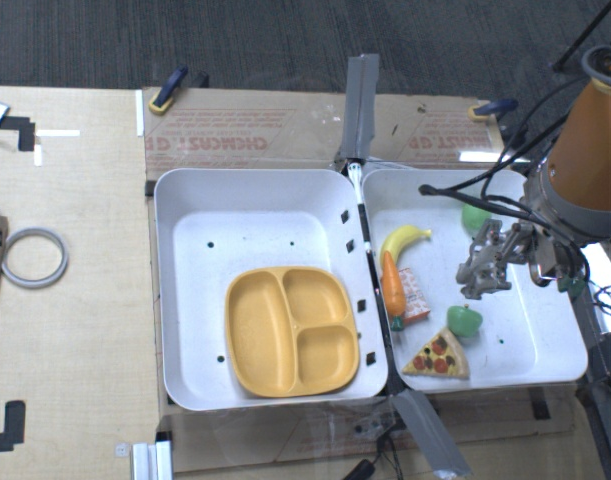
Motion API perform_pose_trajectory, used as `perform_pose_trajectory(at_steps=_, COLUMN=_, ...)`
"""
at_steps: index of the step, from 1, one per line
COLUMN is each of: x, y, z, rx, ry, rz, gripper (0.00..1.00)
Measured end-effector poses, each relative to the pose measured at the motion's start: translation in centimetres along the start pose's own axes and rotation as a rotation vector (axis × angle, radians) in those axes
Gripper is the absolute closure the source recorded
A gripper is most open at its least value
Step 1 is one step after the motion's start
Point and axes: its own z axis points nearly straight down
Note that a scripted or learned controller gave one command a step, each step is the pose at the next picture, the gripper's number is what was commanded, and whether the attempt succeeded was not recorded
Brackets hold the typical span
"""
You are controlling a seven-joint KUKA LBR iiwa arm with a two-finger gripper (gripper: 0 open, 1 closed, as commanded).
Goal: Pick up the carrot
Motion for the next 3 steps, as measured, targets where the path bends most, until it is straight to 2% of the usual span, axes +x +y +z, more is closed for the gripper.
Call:
perform_pose_trajectory(at_steps=1, x=-6.7, y=-2.7, z=0.4, rx=-0.001, ry=0.000, rz=-0.253, gripper=1.00)
perform_pose_trajectory(at_steps=2, x=-1.3, y=6.1, z=3.9, rx=-0.002, ry=0.003, rz=-0.311, gripper=1.00)
perform_pose_trajectory(at_steps=3, x=-0.8, y=14.7, z=10.2, rx=-0.002, ry=0.005, rz=-0.544, gripper=1.00)
